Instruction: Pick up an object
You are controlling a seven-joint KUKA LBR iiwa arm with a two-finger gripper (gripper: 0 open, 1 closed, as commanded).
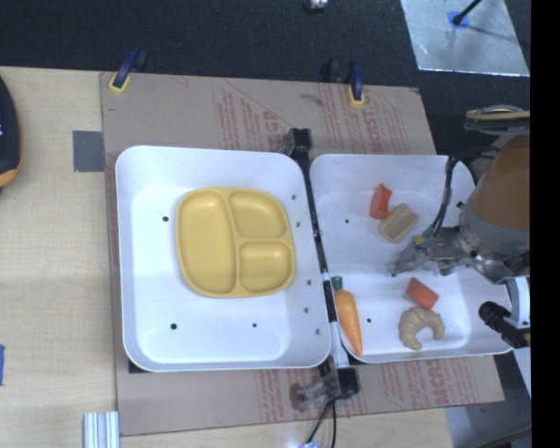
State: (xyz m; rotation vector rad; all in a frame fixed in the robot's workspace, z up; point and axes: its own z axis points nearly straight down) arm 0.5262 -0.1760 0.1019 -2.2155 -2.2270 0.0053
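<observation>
Claw (403, 262) low inside right bin (355, 180), spread undeterminable, gripping nothing visible, just below beige block (398, 222), above red piece (423, 294).

Left bin (140, 250): yellow divided plate (234, 241). Right bin (355, 180): orange block (381, 201), tan piece (398, 222), red piece (423, 294), croissant (420, 327), carrot (348, 321) at left wall. Gripper (409, 259) low between tan and red pieces

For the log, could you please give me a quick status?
Gripper low in right bin, nothing held. Red piece nearest, croissant beyond. Nothing blocking.
</observation>
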